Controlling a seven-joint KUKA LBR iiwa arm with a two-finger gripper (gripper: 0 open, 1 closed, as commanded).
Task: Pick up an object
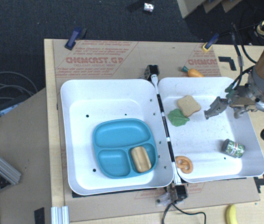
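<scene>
Dark carpet lies all around my brown bench (99, 55), and two white bins sit on it side by side. My claw (216, 108) hangs over the right bin (244, 171), up near its far right side. I cannot tell if my claw is apart or together, and I see nothing in it.

Closest to my claw is a tan slice of bread (189, 105). Just beside that is a green leafy thing (178, 117). Down by the near right side lies a small green can (233, 148) on its side. At the near left corner of this bin is a little pretzel (184, 164).

Over in the left bin (75, 125) sits a blue tray (117, 139) with a bread roll (141, 158) in one part.

I think my job has hardly begun. I have picked up nothing yet. I still must choose one thing, go down, and grab it.
</scene>
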